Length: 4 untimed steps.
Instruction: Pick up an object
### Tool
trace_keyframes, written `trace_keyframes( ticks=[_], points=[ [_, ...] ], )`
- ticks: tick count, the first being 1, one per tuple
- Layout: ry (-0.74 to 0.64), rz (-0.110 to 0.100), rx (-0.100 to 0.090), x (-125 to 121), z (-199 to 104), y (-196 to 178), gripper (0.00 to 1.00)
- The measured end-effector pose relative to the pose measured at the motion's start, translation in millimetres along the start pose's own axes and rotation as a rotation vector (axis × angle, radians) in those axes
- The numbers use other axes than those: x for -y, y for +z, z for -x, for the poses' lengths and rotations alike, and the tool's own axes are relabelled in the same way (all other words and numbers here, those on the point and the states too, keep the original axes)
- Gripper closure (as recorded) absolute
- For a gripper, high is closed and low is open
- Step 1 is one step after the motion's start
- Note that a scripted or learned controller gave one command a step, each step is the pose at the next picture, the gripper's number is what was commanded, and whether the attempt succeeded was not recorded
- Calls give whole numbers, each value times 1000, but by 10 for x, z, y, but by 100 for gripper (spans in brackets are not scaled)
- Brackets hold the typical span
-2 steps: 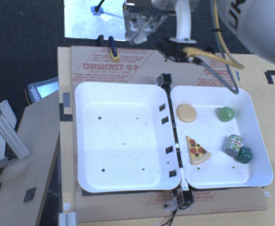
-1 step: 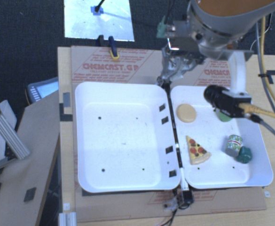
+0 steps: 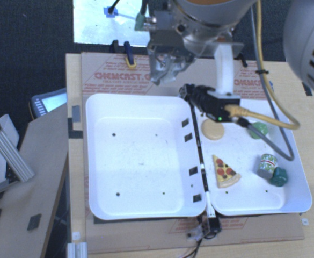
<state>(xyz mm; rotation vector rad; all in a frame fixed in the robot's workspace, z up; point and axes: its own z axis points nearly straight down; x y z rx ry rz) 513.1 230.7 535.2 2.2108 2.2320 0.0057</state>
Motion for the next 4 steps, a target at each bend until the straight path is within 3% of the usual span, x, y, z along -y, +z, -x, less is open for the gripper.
trace_keyframes(
  ticks=[1, 2, 3, 4],
  points=[
    [11, 1, 2, -972, -19, 20, 100],
    [14, 0, 3, -372, 811, 186, 100],
    [-2, 1, -1, -308, 0, -9, 100],
    [4, 1, 0, -321, 45, -111, 100]
  ],
)
